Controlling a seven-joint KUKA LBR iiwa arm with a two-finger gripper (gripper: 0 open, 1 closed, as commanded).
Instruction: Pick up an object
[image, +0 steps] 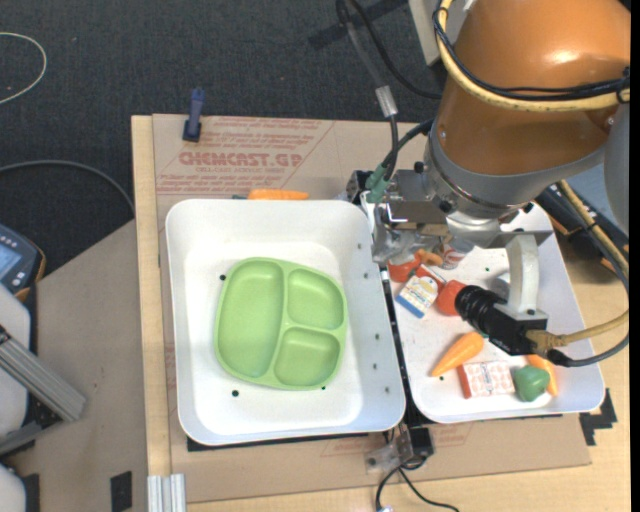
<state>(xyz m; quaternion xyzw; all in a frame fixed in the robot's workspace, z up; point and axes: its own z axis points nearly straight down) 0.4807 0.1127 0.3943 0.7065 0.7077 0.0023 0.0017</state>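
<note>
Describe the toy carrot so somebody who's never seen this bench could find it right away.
Look in the right-hand white bin, the one the arm reaches over. Near its front lies the carrot, beside a small red-and-white box. It is the one plain orange, tapered piece, pointing down-left toward the green plate's bin.

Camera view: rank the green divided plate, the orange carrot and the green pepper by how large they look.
1. green divided plate, by far
2. orange carrot
3. green pepper, only a little smaller than the carrot

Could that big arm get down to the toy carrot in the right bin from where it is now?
Probably yes. The toy carrot lies uncovered near the front of the right bin, apart from the small carton beside it. The arm hangs over the same bin, farther back.
</note>
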